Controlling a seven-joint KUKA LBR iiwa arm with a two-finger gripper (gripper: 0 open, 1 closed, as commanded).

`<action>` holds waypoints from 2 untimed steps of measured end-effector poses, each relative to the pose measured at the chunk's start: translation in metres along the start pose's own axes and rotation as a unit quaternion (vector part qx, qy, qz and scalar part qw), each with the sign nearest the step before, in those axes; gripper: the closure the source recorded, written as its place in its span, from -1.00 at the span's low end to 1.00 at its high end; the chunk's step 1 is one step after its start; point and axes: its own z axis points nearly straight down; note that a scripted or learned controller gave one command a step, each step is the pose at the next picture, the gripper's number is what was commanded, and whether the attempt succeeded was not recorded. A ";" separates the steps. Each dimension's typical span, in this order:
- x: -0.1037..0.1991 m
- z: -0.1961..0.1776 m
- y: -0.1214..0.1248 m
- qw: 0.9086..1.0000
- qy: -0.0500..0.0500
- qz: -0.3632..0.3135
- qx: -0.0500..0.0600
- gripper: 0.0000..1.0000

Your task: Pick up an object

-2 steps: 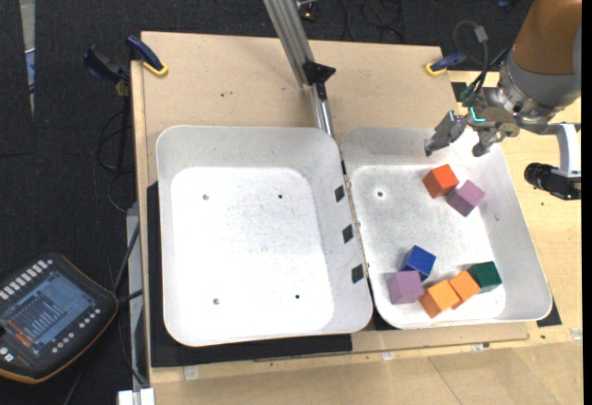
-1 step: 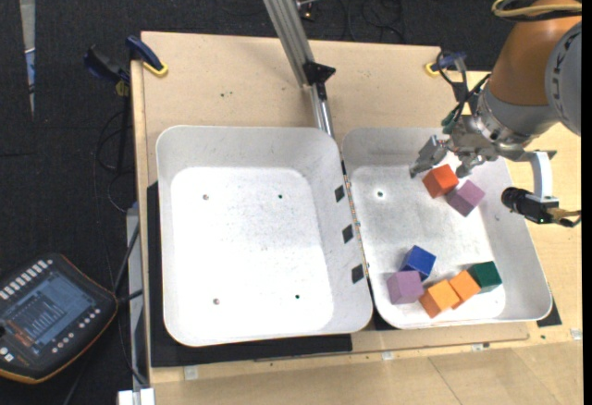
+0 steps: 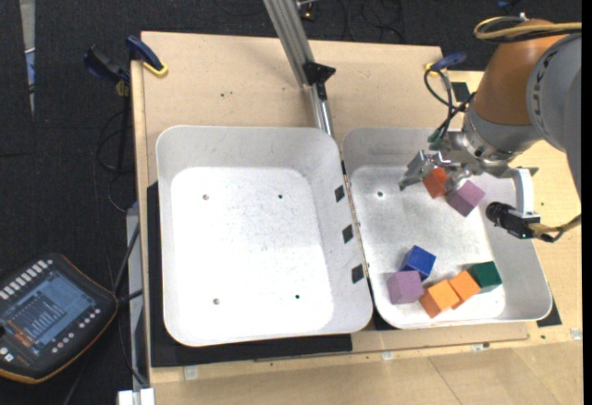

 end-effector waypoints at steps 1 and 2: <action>-0.003 0.011 0.006 1.000 -0.004 0.000 -0.013 -1.00; -0.003 0.003 0.006 1.000 -0.005 0.000 -0.014 1.00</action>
